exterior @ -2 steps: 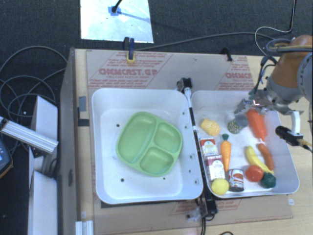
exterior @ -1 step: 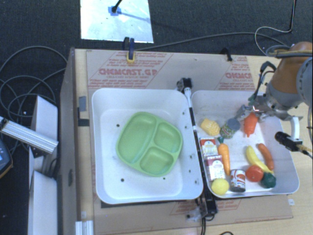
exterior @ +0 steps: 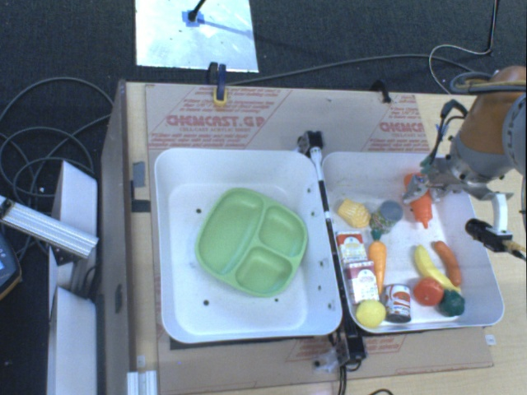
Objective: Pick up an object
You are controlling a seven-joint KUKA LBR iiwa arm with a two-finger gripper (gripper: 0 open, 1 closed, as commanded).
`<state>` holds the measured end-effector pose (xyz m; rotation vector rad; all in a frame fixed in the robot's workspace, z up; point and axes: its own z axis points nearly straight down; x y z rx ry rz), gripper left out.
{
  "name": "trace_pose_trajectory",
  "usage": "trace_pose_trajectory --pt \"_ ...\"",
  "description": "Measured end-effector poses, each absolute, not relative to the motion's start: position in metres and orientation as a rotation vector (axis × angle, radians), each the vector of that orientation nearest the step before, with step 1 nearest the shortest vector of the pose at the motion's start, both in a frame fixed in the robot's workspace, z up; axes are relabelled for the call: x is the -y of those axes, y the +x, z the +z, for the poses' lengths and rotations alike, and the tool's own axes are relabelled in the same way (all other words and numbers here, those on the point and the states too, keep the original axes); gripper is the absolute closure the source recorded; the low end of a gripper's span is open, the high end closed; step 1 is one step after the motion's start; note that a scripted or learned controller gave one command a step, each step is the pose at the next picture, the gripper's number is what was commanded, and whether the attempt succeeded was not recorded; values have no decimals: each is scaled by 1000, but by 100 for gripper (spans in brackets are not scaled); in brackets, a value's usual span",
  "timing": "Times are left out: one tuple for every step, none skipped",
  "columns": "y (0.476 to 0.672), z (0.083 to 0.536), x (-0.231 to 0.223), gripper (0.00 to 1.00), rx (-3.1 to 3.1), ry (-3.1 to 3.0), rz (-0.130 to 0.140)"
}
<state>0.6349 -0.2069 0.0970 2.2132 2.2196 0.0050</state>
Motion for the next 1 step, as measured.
trace_pose_trajectory --pt "670 155 135 100 -2224 2214 6"
